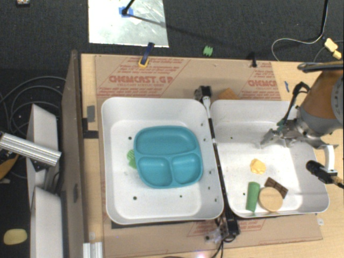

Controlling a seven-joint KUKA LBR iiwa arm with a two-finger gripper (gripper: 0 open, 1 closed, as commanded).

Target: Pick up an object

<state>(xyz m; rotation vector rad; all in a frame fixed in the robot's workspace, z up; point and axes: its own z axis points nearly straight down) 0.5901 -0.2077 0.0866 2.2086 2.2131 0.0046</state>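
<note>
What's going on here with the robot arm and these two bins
The arm's gripper hovers over the right bin, with nothing visibly between its fingers. Below it lie a yellow piece, a green cylinder, a tan disc and a brown piece. The left bin holds a blue divided tray.

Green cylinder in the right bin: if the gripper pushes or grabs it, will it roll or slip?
The green cylinder lies on its side, so a sideways push would probably roll it, though the round tan disc touching it may block that way. Its smooth look suggests it could slip from a loose pinch. It seems small and likely light. The gripper hangs apart from it, further back.
</note>
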